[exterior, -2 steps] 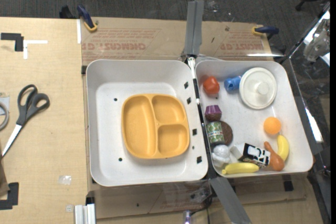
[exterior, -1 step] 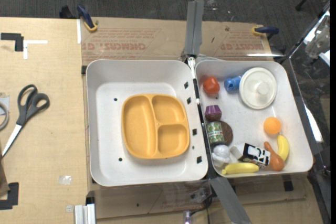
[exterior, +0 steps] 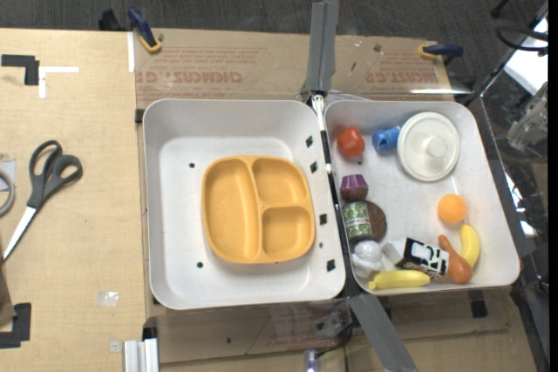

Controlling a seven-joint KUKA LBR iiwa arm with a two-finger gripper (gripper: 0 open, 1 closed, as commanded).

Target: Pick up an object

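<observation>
Resting in right bin [exterior: 488,187]: orange ball [exterior: 452,208]

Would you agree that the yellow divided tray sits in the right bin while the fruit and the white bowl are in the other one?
Not quite: the camera view shows the yellow divided tray in the left bin. The fruit, such as the banana, and the white bowl lie in the right bin.

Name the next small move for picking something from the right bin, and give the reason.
Probably bring the arm in over the right bin and lower toward the orange ball. It lies apart from its neighbours, with bare floor around it, while the banana, carrot and can sit crowded together, so a grasp there seems less likely to snag.
</observation>
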